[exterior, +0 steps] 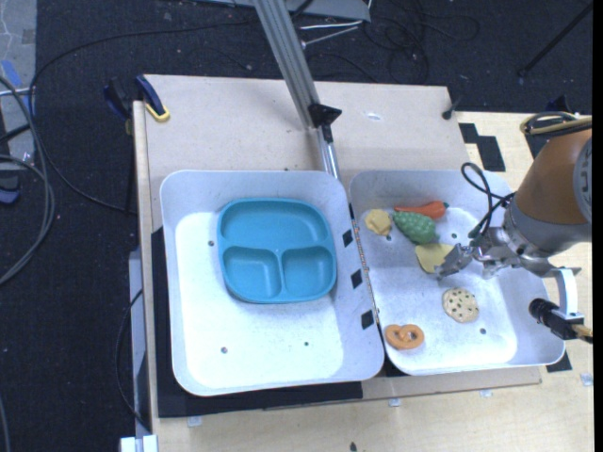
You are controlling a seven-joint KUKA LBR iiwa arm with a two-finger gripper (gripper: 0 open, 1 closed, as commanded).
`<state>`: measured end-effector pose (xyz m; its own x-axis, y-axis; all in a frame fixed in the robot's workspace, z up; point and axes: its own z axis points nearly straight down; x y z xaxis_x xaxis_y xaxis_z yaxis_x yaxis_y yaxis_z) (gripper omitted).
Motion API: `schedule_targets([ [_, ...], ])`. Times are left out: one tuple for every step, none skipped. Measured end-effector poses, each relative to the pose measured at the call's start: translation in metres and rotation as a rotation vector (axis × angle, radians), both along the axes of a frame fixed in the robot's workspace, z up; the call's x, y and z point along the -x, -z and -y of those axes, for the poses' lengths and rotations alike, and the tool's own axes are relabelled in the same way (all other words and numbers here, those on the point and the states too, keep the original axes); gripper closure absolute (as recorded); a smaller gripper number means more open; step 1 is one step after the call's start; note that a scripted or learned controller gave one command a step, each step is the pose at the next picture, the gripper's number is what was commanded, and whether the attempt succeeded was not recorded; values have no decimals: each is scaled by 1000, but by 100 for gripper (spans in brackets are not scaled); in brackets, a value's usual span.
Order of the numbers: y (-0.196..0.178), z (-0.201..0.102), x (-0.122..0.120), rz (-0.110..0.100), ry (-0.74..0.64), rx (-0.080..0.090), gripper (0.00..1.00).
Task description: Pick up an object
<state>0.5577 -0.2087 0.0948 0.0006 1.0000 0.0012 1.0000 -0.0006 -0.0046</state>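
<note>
The right bin point(499, 342) holds several toy foods. An orange carrot point(421, 209) lies against a green pickle point(414, 225), with a pale yellow piece point(378, 221) to their left. A yellow wedge point(431, 256) lies mid-bin, a speckled cookie point(460, 304) below it, and a brown pretzel point(405, 336) near the front left. My gripper point(459, 260) reaches in from the right, low over the bin, its tip right at the yellow wedge's right edge. Whether it touches the wedge is unclear.
The left bin point(188, 347) holds a blue divided tray point(278, 250). A grey metal pole point(287, 50) slants down to the gap between the bins. The arm's wrist and orange band point(556, 186) hang over the right bin's right side.
</note>
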Motion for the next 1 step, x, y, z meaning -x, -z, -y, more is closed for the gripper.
schedule_targets([
  [2,0,-1,6,0,3,0],
])
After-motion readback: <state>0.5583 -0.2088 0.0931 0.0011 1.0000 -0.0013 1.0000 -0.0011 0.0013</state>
